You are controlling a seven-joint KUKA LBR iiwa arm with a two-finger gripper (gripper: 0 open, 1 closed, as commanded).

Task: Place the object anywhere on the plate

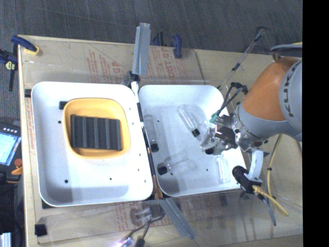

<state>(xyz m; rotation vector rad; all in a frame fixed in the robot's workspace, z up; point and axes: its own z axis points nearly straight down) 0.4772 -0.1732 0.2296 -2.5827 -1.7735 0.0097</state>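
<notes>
The arm comes in from three o'clock, and its gripper [218,137] hangs low over the right bin [169,99], close to that bin's right wall. Whether the jaws stand apart or together cannot be told; the wrist hardware hides them from this angle.

Several clear vials lie in that bin. One clear vial [188,119], dark cap at its lower end, sits just off the gripper at about ten o'clock, its long axis running from eleven down to five, the cap end pointing toward the gripper. A second vial [174,165] lies at about eight o'clock, further off, lying nearly crosswise. A third [222,169] rests at six o'clock by the near right corner.

The plate [97,107], yellow-rimmed with a dark ribbed insert, sits in the left bin [51,179], well away at nine o'clock. So the carry, once something is gripped, likely runs straight across the divider toward nine.
</notes>
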